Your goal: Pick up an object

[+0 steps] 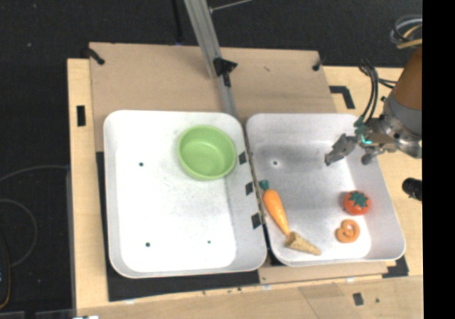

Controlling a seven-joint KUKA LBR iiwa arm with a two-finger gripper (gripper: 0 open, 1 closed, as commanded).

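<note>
My gripper [351, 151] hangs over the upper right part of the right bin [306, 133], open, with nothing between its fingers. One finger [338, 150] points left and down, the other [367, 155] sits close to the wrist. Below it in the same bin lie a red tomato toy [357, 202] and an orange pretzel-like ring [348, 231]. Along the bin's left wall rests an orange carrot [275, 209], with a tan wedge [303, 243] at its lower end. A green bowl [206, 153] stands upright in the top of the left bin [142, 232].
A grey metal pole [202, 26] slants down from the top to the gap between the bins. The bins sit on a tan board [178, 76]. The arm [407, 108] and its cables enter at the right edge.
</note>
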